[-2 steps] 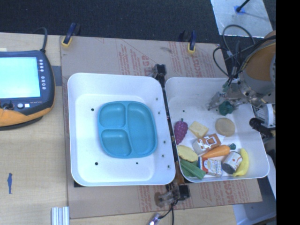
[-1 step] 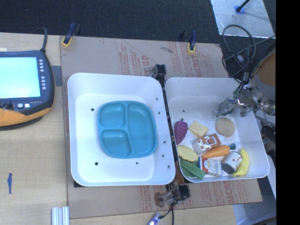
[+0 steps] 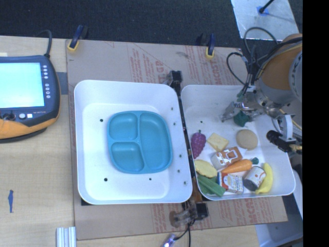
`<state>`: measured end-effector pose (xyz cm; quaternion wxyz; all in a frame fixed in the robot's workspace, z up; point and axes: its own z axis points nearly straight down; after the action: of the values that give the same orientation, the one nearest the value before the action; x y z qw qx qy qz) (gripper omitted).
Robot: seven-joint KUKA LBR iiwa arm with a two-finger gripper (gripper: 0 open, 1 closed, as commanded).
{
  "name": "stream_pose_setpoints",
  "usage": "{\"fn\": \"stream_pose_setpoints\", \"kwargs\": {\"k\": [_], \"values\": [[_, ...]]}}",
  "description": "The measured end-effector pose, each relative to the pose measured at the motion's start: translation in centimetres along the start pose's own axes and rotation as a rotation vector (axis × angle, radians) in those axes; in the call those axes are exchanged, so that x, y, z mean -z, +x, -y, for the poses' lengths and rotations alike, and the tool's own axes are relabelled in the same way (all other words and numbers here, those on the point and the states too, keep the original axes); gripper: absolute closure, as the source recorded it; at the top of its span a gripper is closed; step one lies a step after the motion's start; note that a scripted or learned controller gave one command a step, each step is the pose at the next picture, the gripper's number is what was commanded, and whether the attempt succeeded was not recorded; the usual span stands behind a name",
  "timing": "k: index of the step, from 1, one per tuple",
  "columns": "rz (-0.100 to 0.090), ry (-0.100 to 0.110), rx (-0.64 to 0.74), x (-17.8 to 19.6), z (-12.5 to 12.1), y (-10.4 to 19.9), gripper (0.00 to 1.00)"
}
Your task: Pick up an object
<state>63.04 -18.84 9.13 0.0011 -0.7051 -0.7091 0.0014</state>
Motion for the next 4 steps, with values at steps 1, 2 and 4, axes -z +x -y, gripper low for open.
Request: {"fn": "stream_pose_setpoints", "kwargs": {"k": [1, 2, 4], "values": [[0.001, -0.003, -0.003, 4.7, 1.8, -2.4, 0.0], [0.002, -0.002, 0.0, 0.1, 6.4, -1.2, 0.0], [0.0, -0.001, -0.001, 1.2, -0.3, -1.2, 1.0]]}}
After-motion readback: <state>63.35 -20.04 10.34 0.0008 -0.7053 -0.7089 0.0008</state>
